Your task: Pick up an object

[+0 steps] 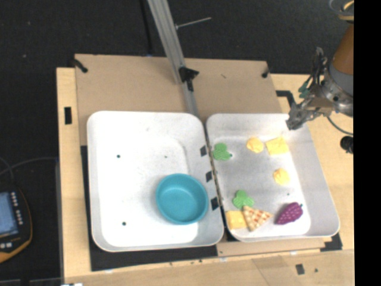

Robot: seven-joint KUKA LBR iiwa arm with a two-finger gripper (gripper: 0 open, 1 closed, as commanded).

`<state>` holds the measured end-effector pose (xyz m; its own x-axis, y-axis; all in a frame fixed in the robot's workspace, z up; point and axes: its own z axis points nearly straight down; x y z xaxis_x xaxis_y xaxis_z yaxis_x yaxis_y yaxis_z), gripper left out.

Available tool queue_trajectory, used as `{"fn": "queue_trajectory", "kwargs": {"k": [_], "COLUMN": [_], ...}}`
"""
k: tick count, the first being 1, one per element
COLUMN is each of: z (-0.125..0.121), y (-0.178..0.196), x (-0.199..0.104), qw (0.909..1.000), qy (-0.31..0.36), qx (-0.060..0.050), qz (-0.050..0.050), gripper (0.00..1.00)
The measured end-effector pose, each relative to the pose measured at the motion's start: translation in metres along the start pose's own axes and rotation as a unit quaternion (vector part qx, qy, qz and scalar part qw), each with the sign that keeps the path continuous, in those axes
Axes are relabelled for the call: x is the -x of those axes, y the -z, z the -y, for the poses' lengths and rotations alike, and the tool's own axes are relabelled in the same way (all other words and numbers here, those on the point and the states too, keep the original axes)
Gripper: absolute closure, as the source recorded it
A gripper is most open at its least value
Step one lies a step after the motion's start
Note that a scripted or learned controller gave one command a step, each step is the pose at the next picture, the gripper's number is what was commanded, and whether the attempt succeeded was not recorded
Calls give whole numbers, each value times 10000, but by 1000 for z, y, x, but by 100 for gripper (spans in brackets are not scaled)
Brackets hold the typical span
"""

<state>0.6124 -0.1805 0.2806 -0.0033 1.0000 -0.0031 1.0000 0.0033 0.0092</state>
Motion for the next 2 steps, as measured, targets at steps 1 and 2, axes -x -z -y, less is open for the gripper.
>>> {"fn": "queue_trajectory", "kwargs": {"k": [1, 2], "z": [-3, -6], "y": [3, -14], "x": [-58, -111], "qw": [10000, 10000], "qy": [18, 15], "qx": [-33, -45], "qz": [-18, -17], "gripper": [100, 100]}}
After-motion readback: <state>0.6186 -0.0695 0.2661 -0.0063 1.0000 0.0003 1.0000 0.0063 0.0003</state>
